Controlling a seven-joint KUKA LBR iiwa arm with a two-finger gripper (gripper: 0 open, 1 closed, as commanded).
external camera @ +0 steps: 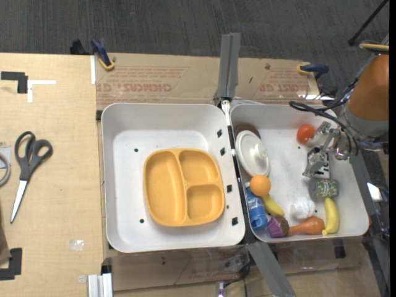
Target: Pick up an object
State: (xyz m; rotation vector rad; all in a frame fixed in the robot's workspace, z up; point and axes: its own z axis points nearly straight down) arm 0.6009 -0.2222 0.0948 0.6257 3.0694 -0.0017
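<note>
My gripper hangs over the right side of the right bin, reaching in from the right under the arm's orange band. Directly below it lies a small green can, close to the gripper's tip; whether they touch I cannot tell. A red tomato sits just up and left of the gripper. Along the bin's near side lie a yellow banana, a white lump, an orange carrot-like piece and a purple eggplant.
A white round lid, an orange and a blue bottle crowd the right bin's left wall. The left bin holds a yellow divided plate. Scissors lie on the bench at far left.
</note>
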